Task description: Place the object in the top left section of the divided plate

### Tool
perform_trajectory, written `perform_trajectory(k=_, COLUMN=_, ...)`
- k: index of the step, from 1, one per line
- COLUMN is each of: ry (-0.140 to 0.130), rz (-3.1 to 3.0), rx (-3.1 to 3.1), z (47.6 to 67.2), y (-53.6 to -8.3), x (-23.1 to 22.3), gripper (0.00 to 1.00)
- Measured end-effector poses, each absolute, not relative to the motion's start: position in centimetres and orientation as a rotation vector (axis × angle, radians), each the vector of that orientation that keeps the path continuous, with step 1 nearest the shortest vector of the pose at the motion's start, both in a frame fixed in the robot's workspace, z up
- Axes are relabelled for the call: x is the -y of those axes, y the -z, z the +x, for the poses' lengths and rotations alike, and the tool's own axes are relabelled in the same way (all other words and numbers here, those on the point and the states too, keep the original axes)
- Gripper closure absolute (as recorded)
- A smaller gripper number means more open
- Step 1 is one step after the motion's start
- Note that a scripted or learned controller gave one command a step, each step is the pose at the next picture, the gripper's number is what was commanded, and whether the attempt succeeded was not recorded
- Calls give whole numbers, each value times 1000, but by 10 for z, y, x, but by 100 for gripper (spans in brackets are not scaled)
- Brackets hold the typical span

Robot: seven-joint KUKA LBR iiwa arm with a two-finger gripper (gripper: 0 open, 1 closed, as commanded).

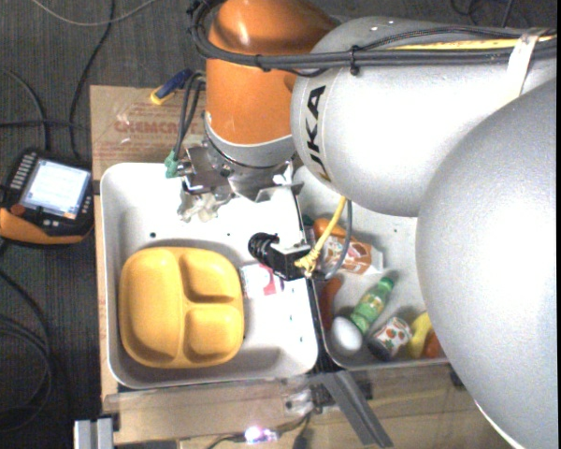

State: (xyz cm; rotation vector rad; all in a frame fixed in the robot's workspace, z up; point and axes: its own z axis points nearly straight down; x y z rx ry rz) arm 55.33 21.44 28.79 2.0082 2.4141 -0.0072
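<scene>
Your tool (pixel 201 202) hangs over the far edge of the left bin (pixel 122 204), and you cannot tell whether it is spread or pressed together. The divided plate (pixel 150 297) sits toward the bin's near left corner. A red-and-white item (pixel 262 283), perhaps your object, lies just beside its right rim. Line up squarely above the target section before lowering

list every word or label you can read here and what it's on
"UKA": black letters on the grey arm; the rest of the word can't be made out.
Red print on the cardboard sheet: too blurred to read.
Screen of the pendant: too small to read.
Labels on the green bottle and the orange packet: too blurred to read.
</scene>
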Motion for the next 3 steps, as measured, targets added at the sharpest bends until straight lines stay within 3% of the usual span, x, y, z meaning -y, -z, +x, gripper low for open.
perform_trajectory(k=1, ry=8, rz=1905, rx=-2502, z=501, y=-220, x=-228, gripper=100)
perform_trajectory(k=2, ry=3, rz=1949, rx=-2461, z=505, y=-364, x=-171, gripper=100)
perform_trajectory(k=3, ry=4, rz=1948, rx=-2462, z=505, y=-364, x=-171, gripper=0)
